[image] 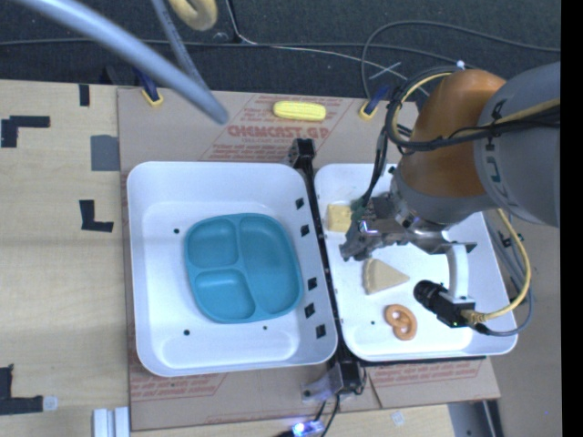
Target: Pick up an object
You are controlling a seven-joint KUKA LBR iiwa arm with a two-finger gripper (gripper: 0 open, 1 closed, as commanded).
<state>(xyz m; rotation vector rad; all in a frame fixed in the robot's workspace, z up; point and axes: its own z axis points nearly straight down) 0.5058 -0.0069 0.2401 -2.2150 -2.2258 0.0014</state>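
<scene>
Lying just below the end effector [357, 240], cheese wedge [383, 275]; its grip state can't be told.

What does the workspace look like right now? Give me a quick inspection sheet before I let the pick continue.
Surface: cardboard-covered bench bearing two white bins side by side.
Job's things: right bin holds a cheese wedge, a pretzel and a pale yellow block; a yellow corn cob lies on the cardboard behind the bins.
Clutter: left bin holds a teal divided plate.
Grippers: gripper low in the right bin, between block and wedge; finger state unclear.
Cables: black and yellow leads loop around the wrist and across the right bin.
Surroundings: dark floor behind, a grey pole top left.
</scene>
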